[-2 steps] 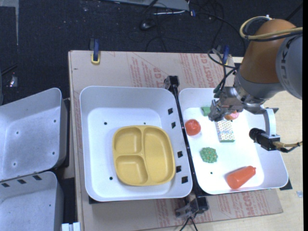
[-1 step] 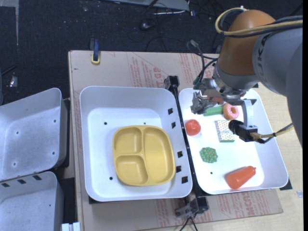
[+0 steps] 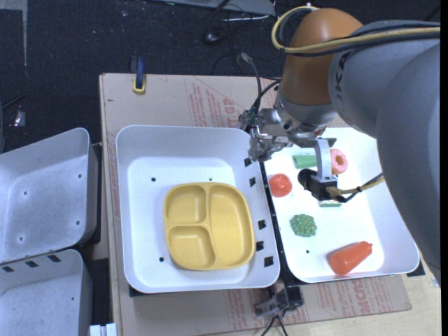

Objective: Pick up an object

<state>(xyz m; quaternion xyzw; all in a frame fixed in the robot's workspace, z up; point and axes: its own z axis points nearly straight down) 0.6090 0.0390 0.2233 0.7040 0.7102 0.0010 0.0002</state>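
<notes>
The right bin (image 3: 394, 238) holds a red tomato-like ball (image 3: 280, 185), a bumpy green ball (image 3: 303, 225), an orange-red carrot shape (image 3: 348, 257), a pink ring donut (image 3: 339, 162) and a flat green piece (image 3: 304, 161). My gripper (image 3: 260, 145) hangs over the top of the divide between the two bins, above and left of the red ball. Nothing shows between its tips. The wide grey arm covers the upper right part of the right bin.
A yellow three-compartment plate (image 3: 208, 225) lies in the left bin (image 3: 136, 187). Both bins rest on a cardboard sheet (image 3: 182, 96). A blue and yellow clip (image 3: 139, 75) sits at its far left corner. Spare white bins (image 3: 42, 187) lie off to the left.
</notes>
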